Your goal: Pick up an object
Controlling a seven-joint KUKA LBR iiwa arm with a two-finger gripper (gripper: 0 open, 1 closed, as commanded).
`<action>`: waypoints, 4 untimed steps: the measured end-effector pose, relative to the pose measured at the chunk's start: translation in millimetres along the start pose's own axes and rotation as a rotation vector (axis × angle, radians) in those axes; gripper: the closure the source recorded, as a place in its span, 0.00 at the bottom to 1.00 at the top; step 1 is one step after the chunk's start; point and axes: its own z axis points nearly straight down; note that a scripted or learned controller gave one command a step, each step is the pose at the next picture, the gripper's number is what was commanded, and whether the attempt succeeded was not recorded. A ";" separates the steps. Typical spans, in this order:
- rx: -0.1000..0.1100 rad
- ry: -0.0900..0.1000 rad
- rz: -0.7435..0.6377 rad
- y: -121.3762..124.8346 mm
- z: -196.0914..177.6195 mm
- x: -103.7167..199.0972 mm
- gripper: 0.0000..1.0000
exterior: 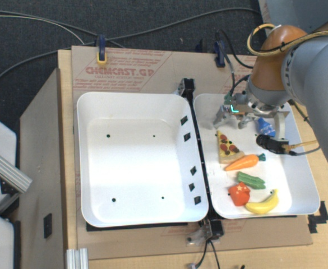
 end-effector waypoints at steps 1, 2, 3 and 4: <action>0.010 0.002 0.002 -43.3 11.8 6.0 0.00; 0.009 0.002 0.003 -72.0 11.2 1.5 0.00; 0.003 0.002 0.001 -69.5 -0.1 2.5 1.00; -0.010 0.002 -0.010 -32.0 -95.5 88.0 1.00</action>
